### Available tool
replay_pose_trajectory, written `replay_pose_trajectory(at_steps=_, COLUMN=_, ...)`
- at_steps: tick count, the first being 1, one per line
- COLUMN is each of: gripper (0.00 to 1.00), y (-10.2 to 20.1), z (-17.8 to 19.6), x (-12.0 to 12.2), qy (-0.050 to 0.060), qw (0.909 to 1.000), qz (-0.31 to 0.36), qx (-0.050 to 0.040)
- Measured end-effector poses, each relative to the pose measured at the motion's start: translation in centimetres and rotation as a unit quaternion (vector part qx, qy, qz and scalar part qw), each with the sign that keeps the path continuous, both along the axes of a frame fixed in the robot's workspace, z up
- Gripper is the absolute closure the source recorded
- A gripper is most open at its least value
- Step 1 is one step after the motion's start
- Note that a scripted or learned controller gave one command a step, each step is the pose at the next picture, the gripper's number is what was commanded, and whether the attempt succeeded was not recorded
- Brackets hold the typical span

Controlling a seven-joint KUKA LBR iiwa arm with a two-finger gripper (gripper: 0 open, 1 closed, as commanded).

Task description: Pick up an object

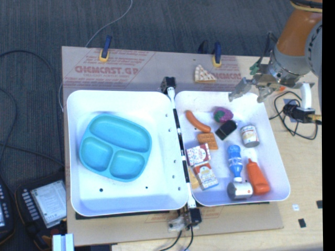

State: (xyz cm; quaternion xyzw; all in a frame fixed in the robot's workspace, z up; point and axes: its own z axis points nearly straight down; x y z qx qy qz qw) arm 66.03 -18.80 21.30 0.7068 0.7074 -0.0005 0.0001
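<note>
My gripper [247, 93] hangs over the far right corner of the right bin [277, 156], open, with nothing between its fingers. Below it in that bin lie a purple and green ball [223, 113], a black block [225, 129], a small can [249, 135], an orange sausage [197, 121], a brown waffle piece [207, 139], two red and white cartons [198, 155], a blue bottle [235, 160], an orange bottle [257, 175] and a silver can [239, 191]. The ball is the closest, a little to the gripper's lower left.
The left bin [78, 192] holds a blue divided plate [115, 146]. A toy wedge [204, 74] lies on the board behind the bins. Two clamps [107, 47] pin the board's far edge. Cables [296, 114] trail at the right.
</note>
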Motion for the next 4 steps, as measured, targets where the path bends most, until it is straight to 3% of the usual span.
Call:
replay_pose_trajectory(at_steps=1, gripper=0.00, y=-0.2, z=-12.3, x=0.5, qy=-0.001, qw=1.0000, qz=0.001, qx=-0.0011)
replay_pose_trajectory(at_steps=2, gripper=1.00, y=-0.2, z=-11.3, x=0.5, qy=-0.001, qw=1.0000, qz=0.001, qx=-0.0021)
replay_pose_trajectory(at_steps=3, gripper=1.00, y=6.6, z=-5.9, x=0.2, qy=-0.001, qw=1.0000, qz=0.001, qx=0.0003)
replay_pose_trajectory(at_steps=4, gripper=1.00, y=15.3, z=-2.9, x=-9.7, qy=0.000, qw=1.0000, qz=0.001, qx=0.0004)
